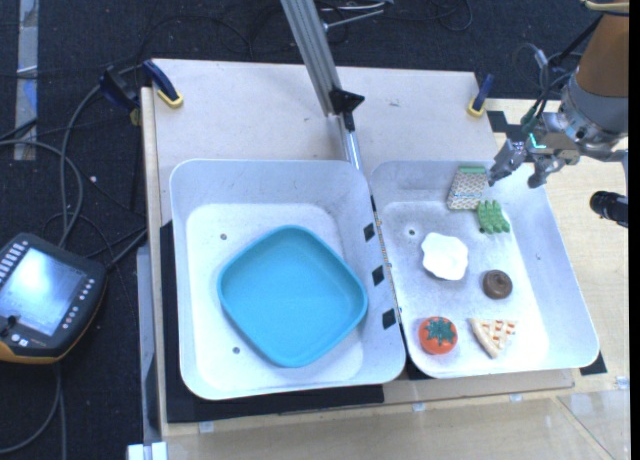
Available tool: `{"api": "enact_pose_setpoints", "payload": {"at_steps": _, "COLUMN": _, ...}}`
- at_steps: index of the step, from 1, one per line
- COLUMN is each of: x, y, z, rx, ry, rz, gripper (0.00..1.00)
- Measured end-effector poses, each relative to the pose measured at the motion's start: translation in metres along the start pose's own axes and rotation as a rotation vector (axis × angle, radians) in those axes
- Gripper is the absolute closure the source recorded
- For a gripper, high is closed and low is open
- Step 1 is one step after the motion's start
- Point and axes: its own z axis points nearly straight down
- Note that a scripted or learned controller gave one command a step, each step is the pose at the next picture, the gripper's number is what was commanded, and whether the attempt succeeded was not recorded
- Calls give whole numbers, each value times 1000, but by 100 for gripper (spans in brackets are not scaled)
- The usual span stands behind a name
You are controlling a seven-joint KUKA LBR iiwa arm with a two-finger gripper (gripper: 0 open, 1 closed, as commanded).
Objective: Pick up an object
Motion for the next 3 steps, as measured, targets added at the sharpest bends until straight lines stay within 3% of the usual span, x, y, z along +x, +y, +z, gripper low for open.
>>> {"api": "enact_pose_setpoints", "payload": {"at_steps": 1, "x": 0, "y": 0, "z": 0, "rx": 0, "ry": 0, "rz": 0, "gripper": 0}}
{"api": "enact_pose_setpoints", "payload": {"at_steps": 3, "x": 8, "y": 1, "z": 87, "rx": 4, "ry": 1, "rz": 0, "gripper": 0}}
